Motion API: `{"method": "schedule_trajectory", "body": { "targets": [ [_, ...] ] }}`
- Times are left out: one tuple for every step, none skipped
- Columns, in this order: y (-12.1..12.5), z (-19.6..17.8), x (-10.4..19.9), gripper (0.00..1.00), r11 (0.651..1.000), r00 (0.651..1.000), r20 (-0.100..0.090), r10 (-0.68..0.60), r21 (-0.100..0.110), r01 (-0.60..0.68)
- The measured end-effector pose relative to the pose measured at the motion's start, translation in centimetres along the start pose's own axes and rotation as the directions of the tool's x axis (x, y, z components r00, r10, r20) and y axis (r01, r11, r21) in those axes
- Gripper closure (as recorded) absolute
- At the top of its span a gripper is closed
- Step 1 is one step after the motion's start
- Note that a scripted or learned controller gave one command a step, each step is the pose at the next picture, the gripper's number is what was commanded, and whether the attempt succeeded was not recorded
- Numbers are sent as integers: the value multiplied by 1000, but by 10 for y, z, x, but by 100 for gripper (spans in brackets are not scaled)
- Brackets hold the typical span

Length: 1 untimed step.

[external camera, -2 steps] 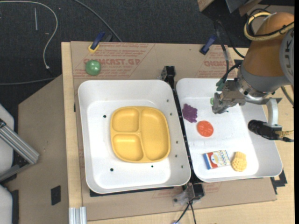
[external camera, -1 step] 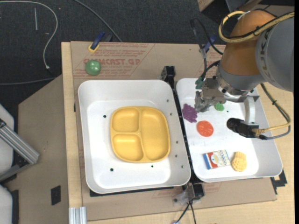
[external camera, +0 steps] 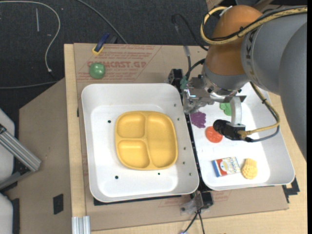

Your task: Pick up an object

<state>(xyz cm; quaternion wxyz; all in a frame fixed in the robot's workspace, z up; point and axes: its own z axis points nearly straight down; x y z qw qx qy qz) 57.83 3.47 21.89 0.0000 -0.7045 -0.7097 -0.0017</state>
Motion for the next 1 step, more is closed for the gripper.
{"method": "schedule_trajectory", "body": {
  "targets": [
    [13,8,50,100,1000,1000,2,4,1,-4]
  ]
}}
